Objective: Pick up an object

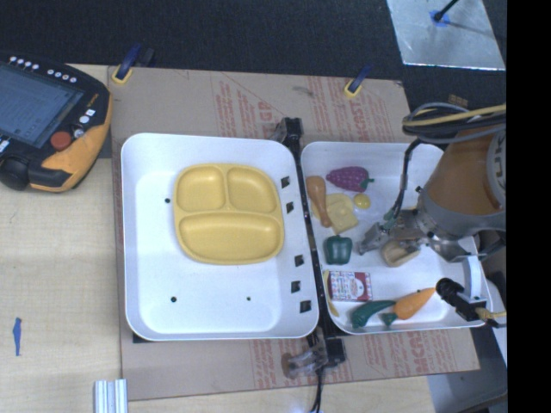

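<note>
Tan lump (398,252) sits in the right bin (379,151), directly under the hand (387,235), touching it. Can't tell if the hand is wide, narrow or gripping. Green pepper (337,249) just left of the hand, carrot (413,303) below it, purple piece (348,178) above-left. Yellow divided plate (229,212) well left, in the other bin (142,231).

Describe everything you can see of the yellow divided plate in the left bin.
The yellow divided plate is a rounded-corner tray of matte plastic, as it looks, with three compartments: two smaller ones along its far side and one wide one along its near side. It lies flat, right way up, in the far half of the left white bin, touching only the bin's floor. Nothing lies in its compartments.
</note>
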Robot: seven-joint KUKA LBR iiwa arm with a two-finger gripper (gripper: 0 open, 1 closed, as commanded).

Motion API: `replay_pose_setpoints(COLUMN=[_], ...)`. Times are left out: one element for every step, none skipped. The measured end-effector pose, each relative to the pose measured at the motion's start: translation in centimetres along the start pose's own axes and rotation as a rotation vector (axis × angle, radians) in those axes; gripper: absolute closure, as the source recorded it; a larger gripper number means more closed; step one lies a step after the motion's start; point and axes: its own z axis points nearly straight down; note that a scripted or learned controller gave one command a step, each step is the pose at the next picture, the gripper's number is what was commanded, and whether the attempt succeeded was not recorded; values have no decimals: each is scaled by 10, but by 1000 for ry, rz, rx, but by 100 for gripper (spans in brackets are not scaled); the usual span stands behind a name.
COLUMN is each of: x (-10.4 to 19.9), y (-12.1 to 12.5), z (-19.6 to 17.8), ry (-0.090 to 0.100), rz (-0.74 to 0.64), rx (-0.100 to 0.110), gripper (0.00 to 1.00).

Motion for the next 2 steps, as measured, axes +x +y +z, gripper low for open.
replay_pose_setpoints(x=[25,52], y=[41,128], z=[-7,-7], ry=[-2,-2], rz=[1,-2], rx=[-2,5], gripper=[0,0])
